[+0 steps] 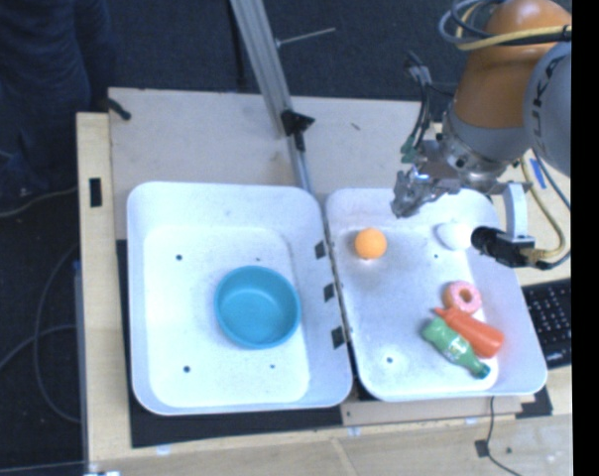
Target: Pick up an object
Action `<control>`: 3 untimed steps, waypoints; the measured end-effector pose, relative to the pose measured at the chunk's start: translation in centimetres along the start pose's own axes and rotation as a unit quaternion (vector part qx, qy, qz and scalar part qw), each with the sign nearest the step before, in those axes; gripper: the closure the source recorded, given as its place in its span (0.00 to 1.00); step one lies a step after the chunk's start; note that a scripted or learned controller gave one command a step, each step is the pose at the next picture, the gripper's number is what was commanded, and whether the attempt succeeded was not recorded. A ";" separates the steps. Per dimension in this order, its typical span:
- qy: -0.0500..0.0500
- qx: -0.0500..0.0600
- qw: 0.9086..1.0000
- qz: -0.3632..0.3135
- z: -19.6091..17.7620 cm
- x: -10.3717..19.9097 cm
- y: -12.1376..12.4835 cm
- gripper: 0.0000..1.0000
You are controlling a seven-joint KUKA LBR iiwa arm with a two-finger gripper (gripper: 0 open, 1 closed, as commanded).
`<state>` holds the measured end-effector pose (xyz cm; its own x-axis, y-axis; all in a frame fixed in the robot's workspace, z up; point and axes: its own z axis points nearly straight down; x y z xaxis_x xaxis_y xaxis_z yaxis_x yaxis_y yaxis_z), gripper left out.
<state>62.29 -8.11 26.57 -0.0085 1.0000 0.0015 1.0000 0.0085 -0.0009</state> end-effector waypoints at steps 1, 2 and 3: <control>0.000 0.001 1.000 0.000 0.8 6.3 -0.6 1.00; 0.000 0.004 1.000 0.000 1.5 12.2 -0.5 1.00; 0.000 0.003 1.000 0.000 1.6 16.8 -2.2 1.00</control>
